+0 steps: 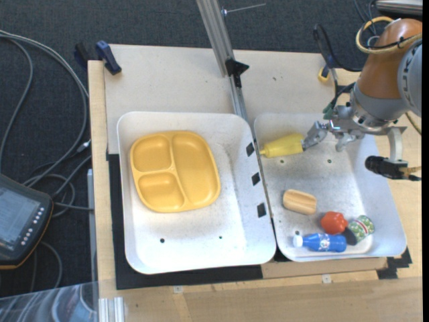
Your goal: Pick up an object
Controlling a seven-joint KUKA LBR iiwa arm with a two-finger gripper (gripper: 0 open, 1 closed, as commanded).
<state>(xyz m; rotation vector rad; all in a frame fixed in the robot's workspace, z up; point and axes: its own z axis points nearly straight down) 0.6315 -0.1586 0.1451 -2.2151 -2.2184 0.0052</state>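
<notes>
Arm's upper part cut off at frame right. Gripper (315, 137) in right bin (375, 200), fingers clamped on yellow bottle (281, 145) end; bottle at bin's far-left corner, looks lifted.

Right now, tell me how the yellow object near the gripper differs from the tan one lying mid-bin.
The yellow object is bright yellow; the tan object is pale brown. The yellow one is longer and tapers toward the bin divider; the tan one is shorter and rounded at both ends. The yellow one lies at the far end of the right bin beside the gripper; the tan one lies apart, mid-bin. Both lie flat in the right bin.
</notes>
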